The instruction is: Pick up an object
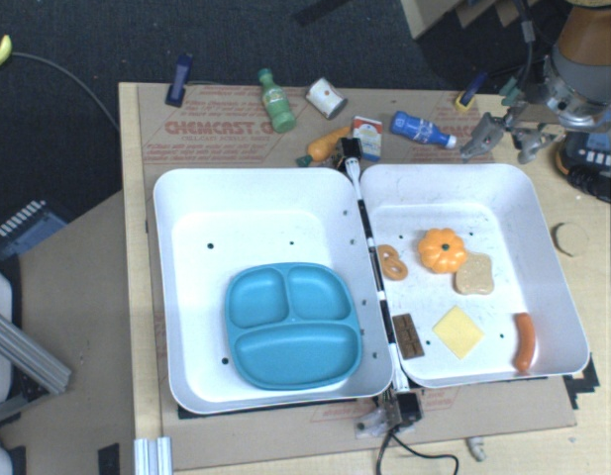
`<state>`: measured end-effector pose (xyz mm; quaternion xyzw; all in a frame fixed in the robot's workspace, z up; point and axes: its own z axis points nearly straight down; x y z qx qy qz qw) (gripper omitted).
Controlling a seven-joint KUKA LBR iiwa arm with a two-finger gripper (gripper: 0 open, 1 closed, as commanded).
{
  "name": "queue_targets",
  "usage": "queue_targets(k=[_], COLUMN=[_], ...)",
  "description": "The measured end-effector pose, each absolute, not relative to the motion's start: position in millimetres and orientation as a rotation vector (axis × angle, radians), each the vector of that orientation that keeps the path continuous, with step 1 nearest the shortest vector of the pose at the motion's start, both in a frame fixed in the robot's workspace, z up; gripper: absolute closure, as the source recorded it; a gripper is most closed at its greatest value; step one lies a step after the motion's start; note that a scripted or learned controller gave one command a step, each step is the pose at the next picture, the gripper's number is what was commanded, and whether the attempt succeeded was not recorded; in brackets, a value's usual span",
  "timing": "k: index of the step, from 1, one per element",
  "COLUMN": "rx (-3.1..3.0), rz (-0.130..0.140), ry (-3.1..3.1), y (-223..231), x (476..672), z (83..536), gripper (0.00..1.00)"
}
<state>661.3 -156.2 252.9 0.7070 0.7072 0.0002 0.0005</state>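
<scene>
I had the gripper (507, 138) open and empty above the right bin (548, 228), yet to descend on the pumpkin (442, 250).

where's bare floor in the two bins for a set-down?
Left white bin: bare strip behind the blue divided plate. Right white bin: bare back strip behind the orange pumpkin. Crowded lower down: pretzel, tan cookie, yellow cheese square, brown bar, sausage.
</scene>
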Motion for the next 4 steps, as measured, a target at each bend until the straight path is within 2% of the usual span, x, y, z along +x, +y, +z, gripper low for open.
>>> queue_targets(k=[1,2,3,4], rx=[2.224,2.219,2.217,2.22], rz=[-0.003,0.002,0.004,0.003], ry=[2.222,2.219,2.215,2.223], y=[-151,-120,-121,-48], x=[582.6,586.2,587.0,564.6], z=[124,87,97,185], gripper=[0.0,0.0,1.0,1.0])
